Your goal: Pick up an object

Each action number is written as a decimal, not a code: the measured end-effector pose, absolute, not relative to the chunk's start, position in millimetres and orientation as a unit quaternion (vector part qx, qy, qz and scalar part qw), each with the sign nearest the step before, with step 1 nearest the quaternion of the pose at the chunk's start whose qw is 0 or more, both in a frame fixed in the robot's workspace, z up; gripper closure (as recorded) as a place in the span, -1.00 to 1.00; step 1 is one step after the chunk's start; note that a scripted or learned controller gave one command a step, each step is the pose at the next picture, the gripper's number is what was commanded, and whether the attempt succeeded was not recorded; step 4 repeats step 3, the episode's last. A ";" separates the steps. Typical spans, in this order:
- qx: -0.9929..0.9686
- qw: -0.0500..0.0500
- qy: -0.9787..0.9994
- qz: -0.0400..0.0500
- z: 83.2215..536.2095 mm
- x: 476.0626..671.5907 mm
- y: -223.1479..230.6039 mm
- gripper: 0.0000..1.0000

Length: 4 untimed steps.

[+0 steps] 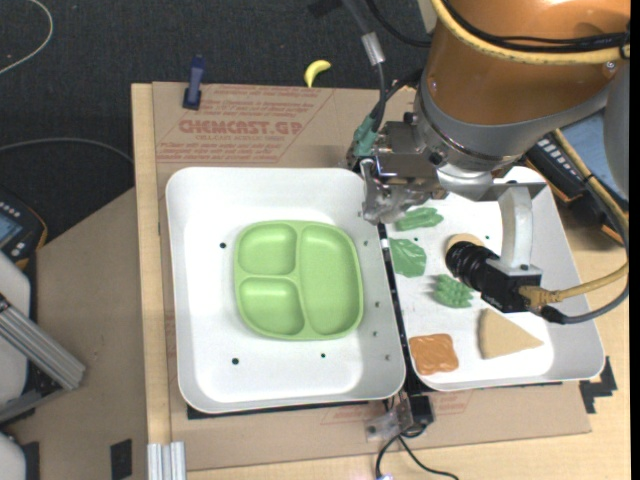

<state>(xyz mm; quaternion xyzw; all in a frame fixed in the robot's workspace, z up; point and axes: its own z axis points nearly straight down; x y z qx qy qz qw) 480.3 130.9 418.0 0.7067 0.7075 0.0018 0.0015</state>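
On the worktop [150,268], two shallow white bins sit side by side upon a brown cardboard sheet [250,118] printed with red lettering. Left bin [200,218]: holds one green divided plate [298,278] with three compartments, lying flat near the bin's centre. Right bin [570,338]: holds several small items, namely a green leaf-shaped piece [418,219] near the far end, a second green leaf piece [407,256] just beside the dividing wall, a third, jagged green piece [453,291] toward the middle, an orange-brown square piece [433,353] at the near-left corner, and a tan wedge [505,336] to its right. Grey arm with orange band [530,38]: enters from the right and hangs over the far part of the right bin. Jaws [385,200]: low at the far-left corner of the right bin, just beside the first leaf piece; whether they are open, closed or gripping cannot be told, since the wrist housing and cables overlap them. A black cylindrical fitting [485,271] on the arm covers part of the right bin's middle. Beyond the bins lie a blue clip [194,83] and a small yellow banana-shaped object [317,70].
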 end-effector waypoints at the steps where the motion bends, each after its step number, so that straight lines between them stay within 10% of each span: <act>1: 0.706 0.002 0.708 0.003 428.3 480.7 131.4 1.00; 3: 0.710 -0.005 0.704 -0.008 176.4 475.7 63.6 1.00; 4: 0.710 -0.005 0.704 -0.008 176.4 475.7 63.6 1.00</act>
